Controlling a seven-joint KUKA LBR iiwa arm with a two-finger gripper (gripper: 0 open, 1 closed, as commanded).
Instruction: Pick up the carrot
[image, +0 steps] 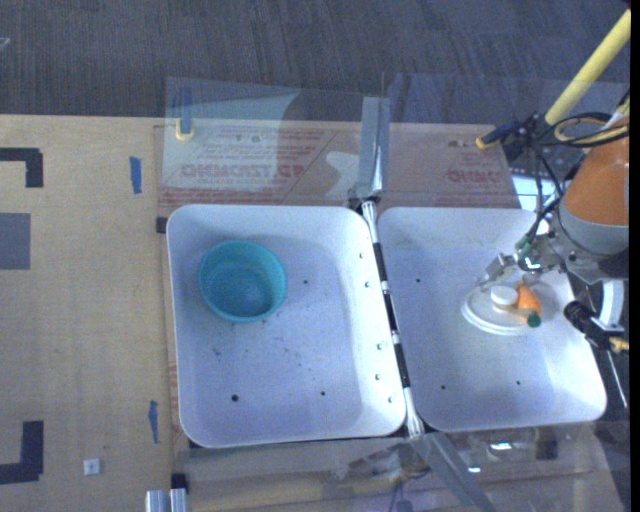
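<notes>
Gripper (515, 268) hung over the right bin (450, 390), near its right side; whether it was released or clenched could not be told. Carrot (526, 300) lay just below it, on the right edge of a white lid (492, 310), green tip pointing toward the bin's near side. Left bin (300, 380) held a teal bowl (241, 280), upright, well apart from the arm.
</notes>
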